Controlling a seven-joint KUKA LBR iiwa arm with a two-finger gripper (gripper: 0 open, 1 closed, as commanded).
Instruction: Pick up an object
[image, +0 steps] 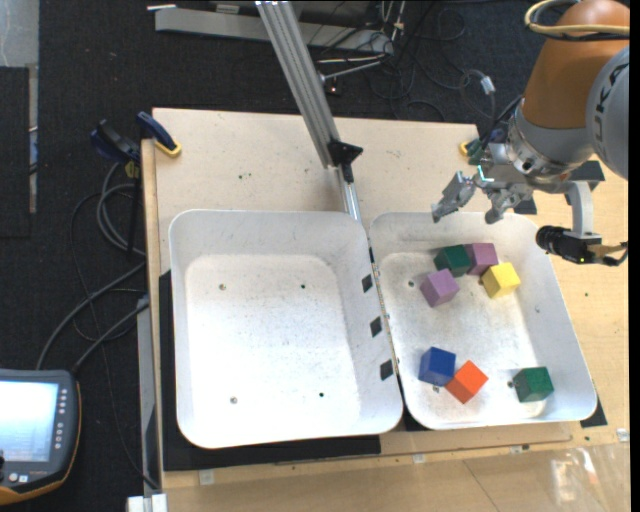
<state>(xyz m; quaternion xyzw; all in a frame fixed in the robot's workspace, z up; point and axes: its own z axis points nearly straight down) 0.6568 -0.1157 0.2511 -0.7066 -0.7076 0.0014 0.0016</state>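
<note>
The gripper (478, 198) hangs above the far rim of the right-hand shallow white bin (560, 330), with its two fingers spread apart and nothing between them. The step in hand appears to be the approach: no object has been selected by contact, and the gripper is clear of every block.

Candidate objects all lie in the right-hand bin. Nearest the gripper is a cluster of four: a dark green cube (455, 259) touching a small purple cube (483, 255), a larger purple cube (439, 287) just below them, and a yellow cube (500, 279) beside them. Nearer the front rim, a blue cube (437, 366) touches an orange cube (467, 382), and a second green cube (533, 383) sits apart.

The next move likely calls for a descent over one block. The clustered cubes leave little finger clearance; the yellow cube or the isolated green cube offers freer sides.

The left-hand shallow white bin (200, 300) adjoins the right one. Both rest on a pale wooden worktop (250, 150). A slanted aluminium pole (305, 85) crosses the far side, cables lie on the dark floor (70, 200), and a handheld control pendant (35, 430) sits at the lower left
</note>
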